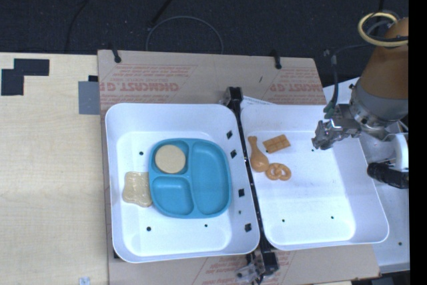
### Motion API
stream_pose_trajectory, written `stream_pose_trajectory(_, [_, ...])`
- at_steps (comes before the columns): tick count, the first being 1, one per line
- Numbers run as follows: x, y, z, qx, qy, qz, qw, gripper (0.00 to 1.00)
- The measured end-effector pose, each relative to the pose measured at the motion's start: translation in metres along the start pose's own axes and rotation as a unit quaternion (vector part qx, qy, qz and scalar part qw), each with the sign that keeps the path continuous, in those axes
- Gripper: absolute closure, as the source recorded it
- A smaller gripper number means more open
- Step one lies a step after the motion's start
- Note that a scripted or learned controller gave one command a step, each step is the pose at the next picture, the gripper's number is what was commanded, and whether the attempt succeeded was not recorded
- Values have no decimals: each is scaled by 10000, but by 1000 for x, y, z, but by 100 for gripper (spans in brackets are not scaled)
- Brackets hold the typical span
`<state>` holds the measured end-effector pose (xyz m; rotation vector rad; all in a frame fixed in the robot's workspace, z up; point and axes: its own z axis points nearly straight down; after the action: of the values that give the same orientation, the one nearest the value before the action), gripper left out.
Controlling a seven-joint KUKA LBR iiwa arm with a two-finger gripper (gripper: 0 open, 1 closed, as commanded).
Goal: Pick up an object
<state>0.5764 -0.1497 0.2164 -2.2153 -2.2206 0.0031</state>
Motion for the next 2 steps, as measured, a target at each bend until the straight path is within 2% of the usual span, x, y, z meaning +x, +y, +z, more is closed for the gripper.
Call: stream_pose_trajectory(2, [101, -19, -14, -1, 1, -5, 10000, 100])
